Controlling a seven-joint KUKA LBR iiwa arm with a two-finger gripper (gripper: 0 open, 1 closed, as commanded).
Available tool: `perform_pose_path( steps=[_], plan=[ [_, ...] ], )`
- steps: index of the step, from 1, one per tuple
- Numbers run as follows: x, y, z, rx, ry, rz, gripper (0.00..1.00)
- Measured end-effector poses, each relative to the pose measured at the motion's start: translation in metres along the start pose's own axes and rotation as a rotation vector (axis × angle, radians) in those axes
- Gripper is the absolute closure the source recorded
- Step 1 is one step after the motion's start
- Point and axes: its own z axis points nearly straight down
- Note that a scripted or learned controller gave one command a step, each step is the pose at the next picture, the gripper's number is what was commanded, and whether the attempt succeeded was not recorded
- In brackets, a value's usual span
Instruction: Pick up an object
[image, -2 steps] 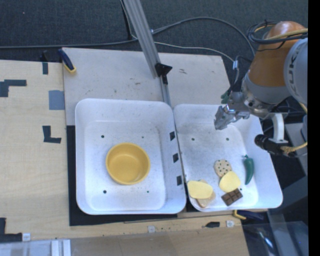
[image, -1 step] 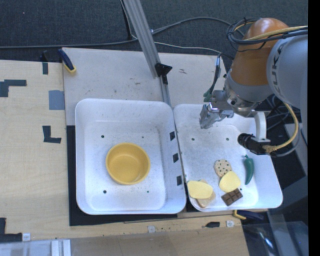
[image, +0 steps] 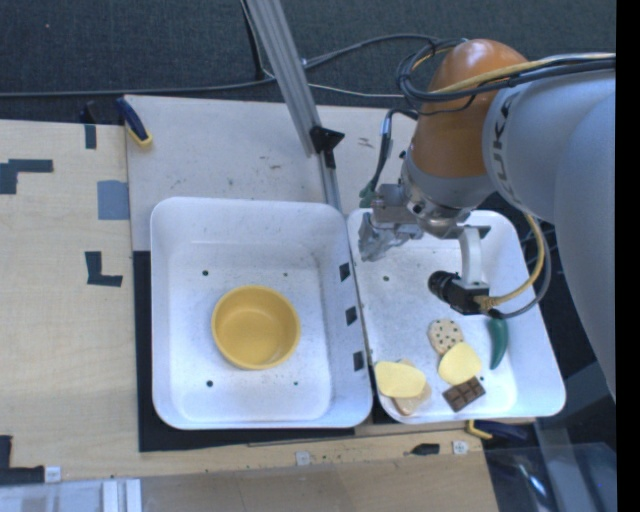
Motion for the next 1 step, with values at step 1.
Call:
perform_pose_path(
  steps=[1],
  plan=[
    [0.0524, 0.0013, 0.011, 0.0, 0.0, 0.0, 1.0]
  ],
)
